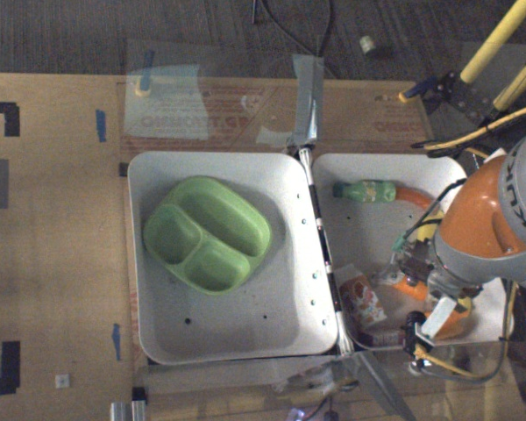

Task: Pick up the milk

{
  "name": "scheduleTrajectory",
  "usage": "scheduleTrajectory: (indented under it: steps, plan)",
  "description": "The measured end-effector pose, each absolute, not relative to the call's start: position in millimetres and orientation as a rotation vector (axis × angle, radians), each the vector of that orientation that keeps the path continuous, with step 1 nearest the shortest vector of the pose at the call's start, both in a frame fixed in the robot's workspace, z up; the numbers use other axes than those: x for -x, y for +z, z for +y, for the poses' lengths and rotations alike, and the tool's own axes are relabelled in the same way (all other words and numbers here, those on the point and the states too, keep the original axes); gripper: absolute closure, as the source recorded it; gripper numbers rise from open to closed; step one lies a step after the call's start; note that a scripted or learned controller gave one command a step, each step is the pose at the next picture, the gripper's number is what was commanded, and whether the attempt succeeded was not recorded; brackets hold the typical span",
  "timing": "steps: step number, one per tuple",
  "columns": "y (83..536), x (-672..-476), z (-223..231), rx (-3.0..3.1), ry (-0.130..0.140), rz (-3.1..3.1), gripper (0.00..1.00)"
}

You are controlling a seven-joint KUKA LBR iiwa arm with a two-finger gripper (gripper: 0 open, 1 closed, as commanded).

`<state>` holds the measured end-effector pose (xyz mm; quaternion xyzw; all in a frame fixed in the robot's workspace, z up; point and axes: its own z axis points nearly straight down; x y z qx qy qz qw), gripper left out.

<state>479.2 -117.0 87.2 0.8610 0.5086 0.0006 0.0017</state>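
Milk carton (363,298) lies tilted at near-left of right bin (368,169), by the divider. Gripper (414,274) sits low just right of it; grip state can't tell. Green bottle (366,191) at far side. Green plate (208,232) in left bin (245,331).

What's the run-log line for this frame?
arm: over right bin | gripper: low in bin, fingers unclear | milk carton: lying at bin's left wall, not held | green bottle: back of bin | green plate: left bin
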Motion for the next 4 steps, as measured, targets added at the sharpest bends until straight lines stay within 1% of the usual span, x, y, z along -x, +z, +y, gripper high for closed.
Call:
scheduleTrajectory:
  steps: [1, 2, 3, 4]
  plan:
    - [300, -480.0, -137, -2.681, -0.002, 1.637, 0.0]
    - [310, -480.9, -136, -2.678, -0.004, 1.642, 1.0]
    - [188, -478.7, -212, -2.587, -0.002, 1.783, 1.0]
    - [149, -479.5, -207, -2.459, -0.001, 1.96, 1.0]
